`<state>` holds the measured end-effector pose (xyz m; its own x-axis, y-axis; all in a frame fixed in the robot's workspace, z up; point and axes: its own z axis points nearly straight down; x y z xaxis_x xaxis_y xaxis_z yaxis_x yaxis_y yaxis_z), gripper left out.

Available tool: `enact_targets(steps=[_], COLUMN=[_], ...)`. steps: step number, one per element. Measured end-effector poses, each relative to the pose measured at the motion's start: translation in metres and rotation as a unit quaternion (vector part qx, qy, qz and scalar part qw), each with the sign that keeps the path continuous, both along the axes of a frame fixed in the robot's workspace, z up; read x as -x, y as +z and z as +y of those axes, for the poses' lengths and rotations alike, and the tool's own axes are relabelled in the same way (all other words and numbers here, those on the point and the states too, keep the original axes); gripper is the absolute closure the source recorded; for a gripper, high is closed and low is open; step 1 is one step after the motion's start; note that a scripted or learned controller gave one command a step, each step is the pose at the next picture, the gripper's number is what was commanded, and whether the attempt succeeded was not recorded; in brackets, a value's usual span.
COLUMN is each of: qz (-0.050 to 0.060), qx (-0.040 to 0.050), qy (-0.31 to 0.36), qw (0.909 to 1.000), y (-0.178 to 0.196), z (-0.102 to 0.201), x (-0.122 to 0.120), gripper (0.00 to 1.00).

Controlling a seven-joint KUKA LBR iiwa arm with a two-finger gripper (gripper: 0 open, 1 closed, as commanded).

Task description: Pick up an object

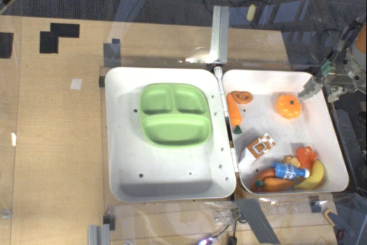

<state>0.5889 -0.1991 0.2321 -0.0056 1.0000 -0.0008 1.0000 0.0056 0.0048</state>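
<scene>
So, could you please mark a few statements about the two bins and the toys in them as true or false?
1. The green divided plate lies in the left bin. True.
2. The orange pumpkin sits on the plate. False: it is in the right bin.
3. The banana lies in the near corner pile. True.
4. The gripper holds the toy carrot. False: the carrot lies by the divider, apart from it.
</scene>
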Motion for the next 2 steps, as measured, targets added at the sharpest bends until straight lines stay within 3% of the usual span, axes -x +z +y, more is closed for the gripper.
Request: enact_targets(steps=[1,2], qz=[-0.002,0.000], qx=[0.0015,-0.0002], qy=[0.099,0.075], qw=[0.9951,0.9972], y=[0.117,-0.029], z=[0.019,0.068], x=[-0.017,-0.069], gripper=[0.00,0.00])
